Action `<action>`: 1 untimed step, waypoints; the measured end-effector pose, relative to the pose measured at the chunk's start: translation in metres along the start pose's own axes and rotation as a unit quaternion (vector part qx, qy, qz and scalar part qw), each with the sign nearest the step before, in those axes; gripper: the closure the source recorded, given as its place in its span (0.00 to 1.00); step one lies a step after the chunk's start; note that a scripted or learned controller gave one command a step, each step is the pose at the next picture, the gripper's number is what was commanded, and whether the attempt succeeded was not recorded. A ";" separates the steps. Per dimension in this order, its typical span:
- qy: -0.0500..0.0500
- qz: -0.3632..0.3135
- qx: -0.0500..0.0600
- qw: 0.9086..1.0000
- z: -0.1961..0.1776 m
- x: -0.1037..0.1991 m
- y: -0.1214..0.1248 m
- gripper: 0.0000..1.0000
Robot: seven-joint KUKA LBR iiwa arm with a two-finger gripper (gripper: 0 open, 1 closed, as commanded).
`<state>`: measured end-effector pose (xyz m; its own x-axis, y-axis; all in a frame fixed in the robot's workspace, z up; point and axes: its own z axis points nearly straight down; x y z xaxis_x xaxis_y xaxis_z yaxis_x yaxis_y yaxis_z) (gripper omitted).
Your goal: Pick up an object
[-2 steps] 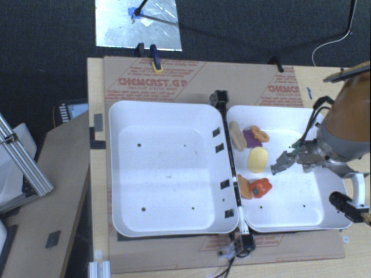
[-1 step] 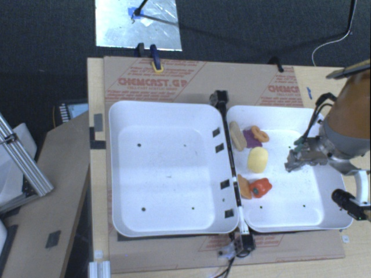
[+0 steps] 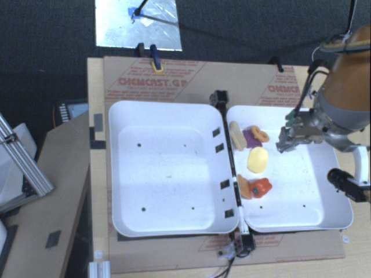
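tool [image 3: 285, 143] above right bin [image 3: 301, 213]; near yellow object [image 3: 258, 160]

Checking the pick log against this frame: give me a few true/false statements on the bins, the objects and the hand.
1. All the objects lie in the right bin. True.
2. The hand has a yellow object between its fingers. False: the yellow object lies on the bin floor, apart from the hand.
3. The red-orange object lies nearer the divider than the bin's right wall. True.
4. The purple object sits in the left bin. False: it is in the right bin, beside a tan object.
5. The hand is over the right bin. True.
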<state>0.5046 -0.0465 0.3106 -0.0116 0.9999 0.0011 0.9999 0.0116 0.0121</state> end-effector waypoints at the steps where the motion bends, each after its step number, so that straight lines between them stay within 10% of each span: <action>1: 0.001 0.000 0.002 1.000 -0.047 0.070 -0.007 1.00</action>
<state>0.4958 0.0237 0.3581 -0.0118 0.9999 0.0022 0.9999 0.0118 0.0082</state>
